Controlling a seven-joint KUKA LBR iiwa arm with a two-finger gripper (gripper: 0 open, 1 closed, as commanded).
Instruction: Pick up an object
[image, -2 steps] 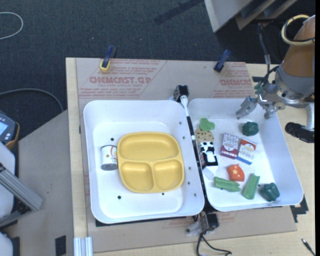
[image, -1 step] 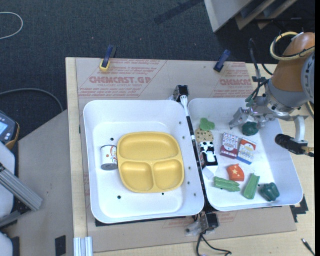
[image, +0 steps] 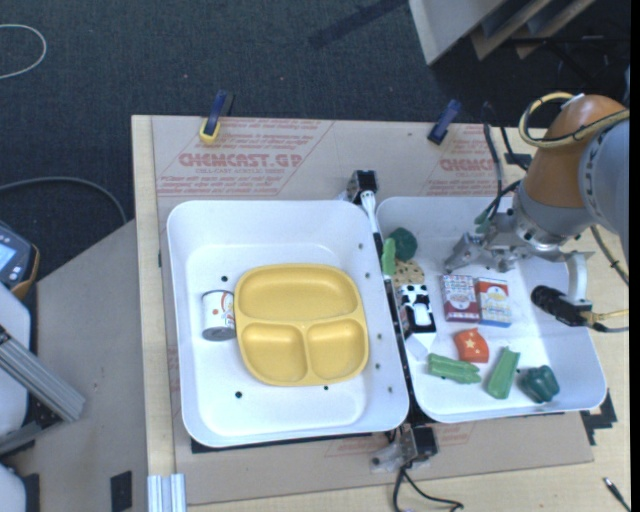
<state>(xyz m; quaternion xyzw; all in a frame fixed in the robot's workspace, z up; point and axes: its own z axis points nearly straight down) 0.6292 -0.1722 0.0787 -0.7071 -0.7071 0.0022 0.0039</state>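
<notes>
Camera view: gripper (image: 487, 250) positioned over far part of right bin (image: 580, 385), just beyond small red-and-white box (image: 477, 300). State of fingers: cannot tell; blurred and partly masked by wrist. Nothing visibly held. Candidate objects lying in right bin: red-and-white box, orange piece (image: 472, 345), green pod (image: 453, 368), green block (image: 502, 373), dark green pepper (image: 540, 383), black-and-white item (image: 416, 305) near divider. Left bin (image: 190, 400) carrying yellow divided plate (image: 299, 323) and small can (image: 217, 314). Progress judged early: approach under way, grasp and lift not yet done.
</notes>
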